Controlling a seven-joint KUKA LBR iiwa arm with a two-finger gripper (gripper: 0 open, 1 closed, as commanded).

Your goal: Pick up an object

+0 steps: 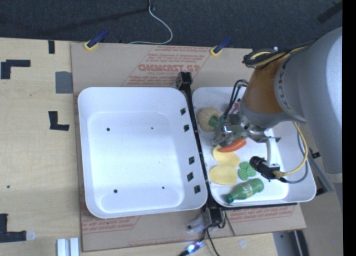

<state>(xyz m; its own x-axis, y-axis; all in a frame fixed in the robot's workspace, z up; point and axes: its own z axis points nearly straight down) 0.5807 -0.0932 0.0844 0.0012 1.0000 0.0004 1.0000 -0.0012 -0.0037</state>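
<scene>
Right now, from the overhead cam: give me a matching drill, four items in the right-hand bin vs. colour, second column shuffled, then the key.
Items:
1. bottle
2. carrot-shaped piece
3. round item by the divider
4. flat oval pieces

Colours:
A. yellow
B. beige
C. green
D. orange-red

Pairs: 1-C, 2-D, 3-B, 4-A

We see the grey arm (325,99) coming in from the right, orange band (262,90) just above the wrist, bent down low. The hand (227,128) looks pointed down-left, though it's pretty blurry there.
</scene>
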